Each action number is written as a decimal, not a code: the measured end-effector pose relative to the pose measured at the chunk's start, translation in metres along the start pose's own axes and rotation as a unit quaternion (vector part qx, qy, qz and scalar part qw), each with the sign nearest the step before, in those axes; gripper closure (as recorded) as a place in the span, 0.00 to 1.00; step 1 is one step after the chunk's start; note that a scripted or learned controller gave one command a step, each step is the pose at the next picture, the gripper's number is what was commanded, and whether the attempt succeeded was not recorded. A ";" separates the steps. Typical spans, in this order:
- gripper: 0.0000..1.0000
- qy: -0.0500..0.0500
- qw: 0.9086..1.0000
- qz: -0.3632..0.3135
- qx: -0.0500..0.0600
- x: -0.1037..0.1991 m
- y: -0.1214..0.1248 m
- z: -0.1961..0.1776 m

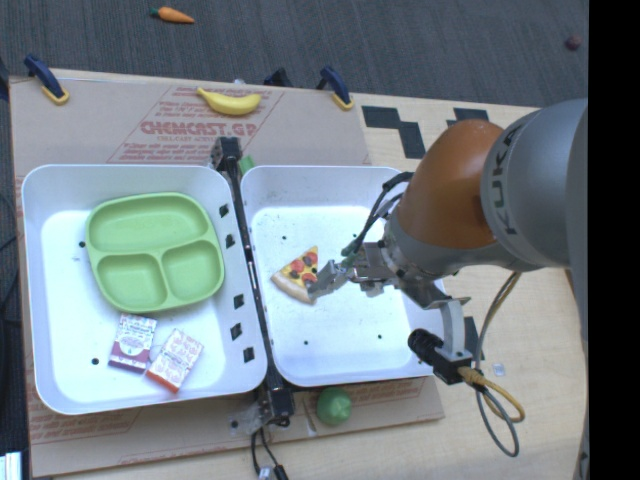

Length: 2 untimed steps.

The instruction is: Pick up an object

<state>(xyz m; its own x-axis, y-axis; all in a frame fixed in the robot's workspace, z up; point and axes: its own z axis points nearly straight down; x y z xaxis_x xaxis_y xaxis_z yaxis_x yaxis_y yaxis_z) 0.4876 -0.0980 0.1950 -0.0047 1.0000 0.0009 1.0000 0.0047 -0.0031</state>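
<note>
The pizza slice (pixel 299 273) is the object I am going for. It lies flat on the floor of the right bin (pixel 300 363), in its left half, crust toward the divider between the two bins and the topped face up. My end effector (pixel 327 278) is down at the slice's right edge, its dark tips touching or just overlapping the toy. From this slanted view I cannot tell how far the tips are spread, nor whether anything sits between them, so I do not count the slice as held.

My judgement is that I am at the grasp step: reach finished, tips at the object, lift not yet begun. The slice looks to be resting on the bin floor, not raised.

The next move calls for closing squarely across the slice's thin body and not merely nudging its edge. It is flat and low, so the tips likely need to sit right at the floor to catch it. Then a straight lift, slow enough to see whether the slice comes up with me.

In the left bin (pixel 40 268) sit a green divided plate (pixel 153 247) and two small packets (pixel 155 353), well apart from my work.
</note>
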 end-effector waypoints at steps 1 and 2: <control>0.00 -0.001 1.000 0.001 -0.001 -0.105 -0.012 0.103; 0.00 -0.001 1.000 -0.002 -0.001 -0.103 0.058 0.103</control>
<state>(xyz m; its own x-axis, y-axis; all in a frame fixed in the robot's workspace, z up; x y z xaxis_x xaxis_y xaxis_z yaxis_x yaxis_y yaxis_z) 0.5457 -0.2010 0.0919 -0.0078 1.0000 -0.0002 1.0000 0.0078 -0.0020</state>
